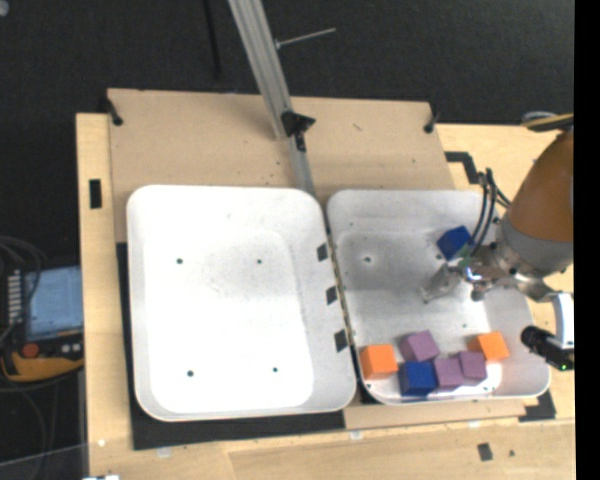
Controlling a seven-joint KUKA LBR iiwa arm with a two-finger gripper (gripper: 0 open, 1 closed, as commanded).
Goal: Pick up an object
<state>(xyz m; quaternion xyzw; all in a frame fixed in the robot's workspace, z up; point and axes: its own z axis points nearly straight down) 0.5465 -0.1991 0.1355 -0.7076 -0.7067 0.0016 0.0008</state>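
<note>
Reaching in from the right over the right-hand shallow white bin (380, 218): a grey arm with an orange band (545, 193), ending in a two-finger gripper (458, 271) low above the bin floor. Just above and touching the gripper's tip, a small blue cube (453, 241), slightly tilted; impossible to tell whether pinched or merely beside, and impossible to tell the gripper's state. Along the bin's near edge, well apart from the gripper: an orange block (379, 359), a purple block (419, 346), a dark blue block (417, 377), two more purple blocks (460, 369), another orange block (492, 345). Beside it, the left-hand white bin (220, 298). Underneath, a tan wooden bench (270, 128), a slanted metal rail (260, 48), dark floor around.
</note>
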